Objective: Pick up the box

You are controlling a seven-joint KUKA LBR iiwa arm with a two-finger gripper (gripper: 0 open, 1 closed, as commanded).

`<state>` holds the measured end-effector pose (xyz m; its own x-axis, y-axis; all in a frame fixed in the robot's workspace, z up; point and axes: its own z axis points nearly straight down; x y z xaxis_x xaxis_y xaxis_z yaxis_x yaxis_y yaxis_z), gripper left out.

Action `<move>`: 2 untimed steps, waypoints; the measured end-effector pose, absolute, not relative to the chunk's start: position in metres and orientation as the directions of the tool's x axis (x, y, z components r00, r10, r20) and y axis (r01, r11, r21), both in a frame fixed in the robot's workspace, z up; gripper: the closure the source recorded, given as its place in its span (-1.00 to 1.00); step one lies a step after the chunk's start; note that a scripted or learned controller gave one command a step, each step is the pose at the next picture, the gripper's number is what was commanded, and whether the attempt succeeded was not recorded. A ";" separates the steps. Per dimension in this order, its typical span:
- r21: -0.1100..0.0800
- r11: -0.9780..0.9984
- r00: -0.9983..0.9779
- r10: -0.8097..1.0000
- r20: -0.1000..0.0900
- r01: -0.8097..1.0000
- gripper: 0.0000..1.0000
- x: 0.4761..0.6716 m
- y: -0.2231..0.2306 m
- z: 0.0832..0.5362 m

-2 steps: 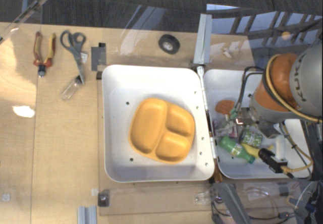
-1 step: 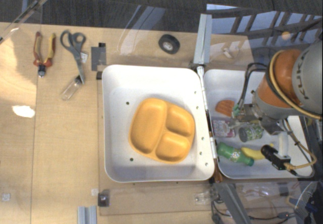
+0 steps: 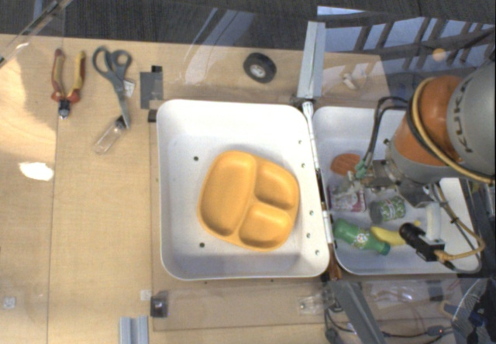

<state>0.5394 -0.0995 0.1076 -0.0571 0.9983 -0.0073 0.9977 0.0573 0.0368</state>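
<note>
In the right bin (image 3: 349, 124), a small box (image 3: 346, 197) with red and white print lies near the left wall. My gripper (image 3: 371, 175) hangs low over that bin, just right of and above the box, close to it. The grey wrist with its orange band (image 3: 431, 119) hides the bin's right part. I see nothing held in the gripper.
Near the box lie an orange disc (image 3: 346, 162), a green can (image 3: 388, 208), a green bottle (image 3: 353, 235) and a yellow banana (image 3: 387, 236). The left bin (image 3: 178, 180) holds a yellow divided plate (image 3: 249, 199). Scissors (image 3: 116, 75), pliers (image 3: 65, 79) and a tape roll (image 3: 260, 67) lie on the bench.
</note>
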 end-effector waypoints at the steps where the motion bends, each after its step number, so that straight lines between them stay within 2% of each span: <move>1: 0.044 0.061 -0.061 0.998 -0.008 0.997 1.00 0.542 -0.098 0.119; 2: 0.008 0.098 -0.098 0.995 -0.002 0.995 1.00 0.594 -0.063 0.272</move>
